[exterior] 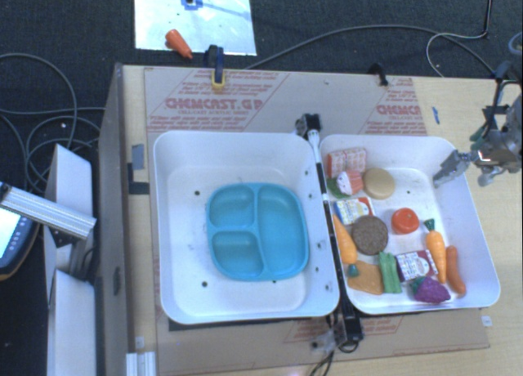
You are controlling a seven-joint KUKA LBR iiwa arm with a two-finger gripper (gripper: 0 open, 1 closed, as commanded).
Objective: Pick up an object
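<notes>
The right bin (466,203) holds several toy foods: a brown patty (369,235), a tan bun (378,182), a red tomato (404,221), two carrots (438,253), a purple grape bunch (430,289), a green piece (389,273) and small printed packets (347,159). My gripper (456,165) hangs at the bin's upper right edge, above the rim and apart from the food. Nothing shows between its fingers.
The left bin (188,284) contains a blue divided plate (256,230). A cardboard sheet (245,100) lies under both bins. Clamps (216,66) sit at the back edge. An orange item (178,41) lies on a pale sheet behind the bench. Cables run over the dark floor.
</notes>
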